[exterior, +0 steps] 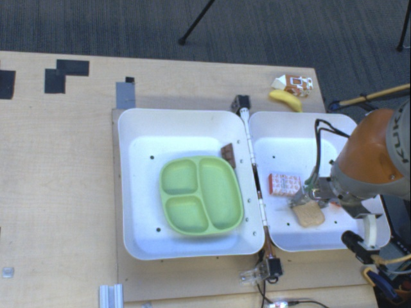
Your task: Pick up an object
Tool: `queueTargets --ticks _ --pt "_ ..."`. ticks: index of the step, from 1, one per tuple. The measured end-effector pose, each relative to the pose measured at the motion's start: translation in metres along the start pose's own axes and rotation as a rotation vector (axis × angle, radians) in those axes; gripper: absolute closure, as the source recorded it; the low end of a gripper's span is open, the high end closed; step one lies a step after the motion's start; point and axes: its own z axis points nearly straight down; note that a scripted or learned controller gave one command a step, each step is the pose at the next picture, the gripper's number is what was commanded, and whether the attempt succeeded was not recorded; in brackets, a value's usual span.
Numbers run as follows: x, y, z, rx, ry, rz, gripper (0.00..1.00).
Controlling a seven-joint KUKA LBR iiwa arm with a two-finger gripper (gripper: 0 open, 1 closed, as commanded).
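Note:
In the right bin [282,146] lie a tan, toast-like piece [310,216] and a small red and white packet [284,184]. My gripper [304,199] reaches in from the right and sits low over the tan piece's upper left edge, just right of the packet. The orange band of the arm [372,149] rises behind it. A green three-compartment plate [201,196] lies in the left bin [141,172], with a small brown object [228,153] near its upper right corner.
A banana [286,99] and a small white and orange carton [295,83] lie on the bench beyond the right bin. A black clamp [241,102] sits at the top of the divider between bins. Cables and a connector [266,271] lie at the front edge.

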Motion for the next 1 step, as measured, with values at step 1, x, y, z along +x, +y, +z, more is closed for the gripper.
queueTargets --ticks 1 --pt "0.0854 -0.0052 -0.0876 0.008 0.004 -0.003 1.0"
